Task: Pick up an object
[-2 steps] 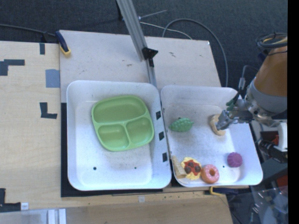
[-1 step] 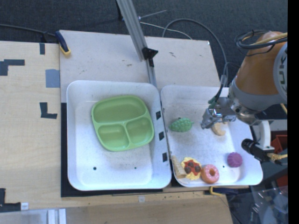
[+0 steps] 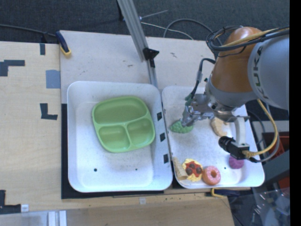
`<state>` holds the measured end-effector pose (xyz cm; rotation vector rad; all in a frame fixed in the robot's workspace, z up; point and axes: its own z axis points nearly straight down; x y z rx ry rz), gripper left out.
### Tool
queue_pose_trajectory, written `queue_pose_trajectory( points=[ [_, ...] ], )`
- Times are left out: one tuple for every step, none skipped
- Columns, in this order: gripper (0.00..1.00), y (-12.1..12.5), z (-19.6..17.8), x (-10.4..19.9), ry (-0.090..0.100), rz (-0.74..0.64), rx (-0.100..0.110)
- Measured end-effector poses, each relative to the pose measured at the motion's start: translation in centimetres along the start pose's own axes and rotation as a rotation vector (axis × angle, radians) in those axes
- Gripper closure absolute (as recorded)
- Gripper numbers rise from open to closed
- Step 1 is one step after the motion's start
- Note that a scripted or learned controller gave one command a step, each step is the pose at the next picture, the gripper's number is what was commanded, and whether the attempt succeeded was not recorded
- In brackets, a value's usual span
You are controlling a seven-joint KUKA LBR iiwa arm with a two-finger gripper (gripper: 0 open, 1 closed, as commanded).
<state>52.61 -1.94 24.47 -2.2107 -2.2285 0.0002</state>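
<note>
My fingers (image 3: 188, 120), spread unclear, touch the small green toy (image 3: 181, 127) at its one o'clock edge; probably light, rubbery.

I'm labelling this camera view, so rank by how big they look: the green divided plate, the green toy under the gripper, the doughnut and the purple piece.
1. green divided plate
2. green toy, partly hidden
3. doughnut
4. purple piece, partly hidden

A robotics lab: a wooden bench (image 3: 28, 126) with tape marks, white bins (image 3: 77, 126), loose cables (image 3: 178, 25), dark carpet.
</note>
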Motion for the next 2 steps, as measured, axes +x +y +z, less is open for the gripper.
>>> queue_pose_trajectory(
  points=[
    [1.0, 1.3, -0.2, 4.8, 0.0, 0.001, -0.001],
    [1.0, 3.4, 1.3, 10.0, -0.002, 0.001, 0.0]
  ],
)
